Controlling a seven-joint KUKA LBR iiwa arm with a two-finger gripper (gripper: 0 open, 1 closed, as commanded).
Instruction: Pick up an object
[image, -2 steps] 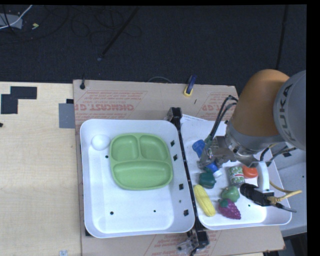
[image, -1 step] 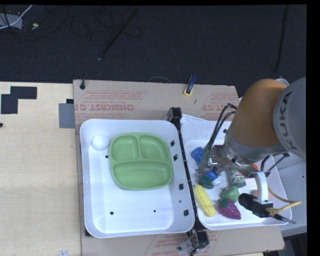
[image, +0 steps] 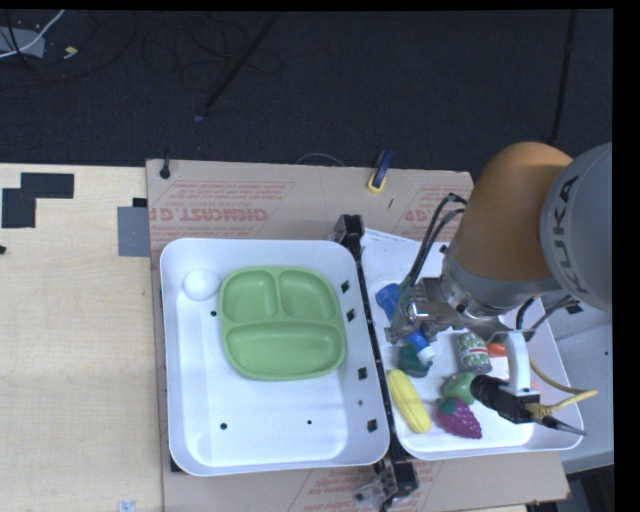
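One gripper (image: 415, 322) is down low in the right bin (image: 500, 440), over its left half, close to the wall it shares with the other bin. Is it wide, narrow or clamped on something? I can't tell from up here, the wrist covers it.

A blue toy (image: 387, 298) sits just left of the gripper, touching it or very nearly. A teal piece (image: 411, 360) is tucked right under the gripper's near edge. Those two are the closest candidates.

Further toward the near rim, a corn cob (image: 408, 400) lies lengthwise along the left wall, just beside the teal piece. To its right is a bunch of purple grapes (image: 460, 420), with a small green toy (image: 460, 385) sitting just above it. A little can (image: 472, 352) lies tilted beside the gripper's right side, between it and the far wall. So that's six things, all crowded in the near half of this bin.

The arm (image: 510, 215) sweeps in from the right, its orange band big over the bin's far corner.

Over in the left bin (image: 260, 425), a green divided plate (image: 282, 322) lies flat in the far half, and a white ball (image: 200, 284) rests in the far-left corner, near the plate but apart from it.

Both bins sit on a cardboard sheet (image: 250, 200)
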